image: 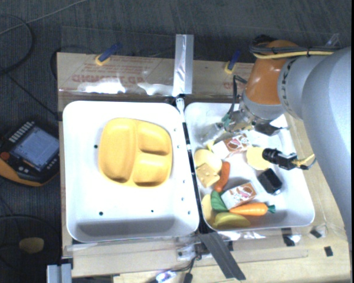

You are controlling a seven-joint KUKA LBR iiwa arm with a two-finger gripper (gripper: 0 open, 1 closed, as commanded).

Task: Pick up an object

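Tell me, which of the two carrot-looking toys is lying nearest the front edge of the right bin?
The bigger orange carrot with green leaves, lying crosswise near the bin's front wall. The slimmer one lies further back, pointing diagonally beside the cheese wedge.

right bin: toy food heap, carrot lying flat, banana, cheese wedge
left bin: yellow tray

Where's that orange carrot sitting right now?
The carrot lies in the right bin, near its front edge, beside a yellow banana and just below a small red-and-white packet.
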